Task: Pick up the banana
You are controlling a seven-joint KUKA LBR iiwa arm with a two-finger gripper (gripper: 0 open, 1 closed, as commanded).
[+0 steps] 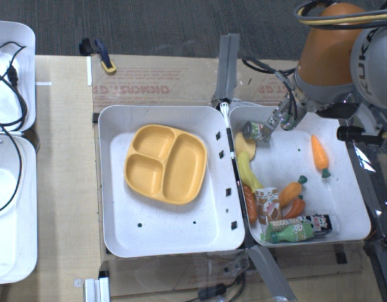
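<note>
Banana point(246, 168) against right bin's point(344, 231) left wall: light, soft, curved; grip mid-body. Gripper point(273, 126) finger state: cannot tell.

Banana point(246, 170): yellow, unpeeled, curved; lies flat along left wall of right bin point(344, 168), upper end w/ pale cut-looking tip, lower end near packets.
</note>
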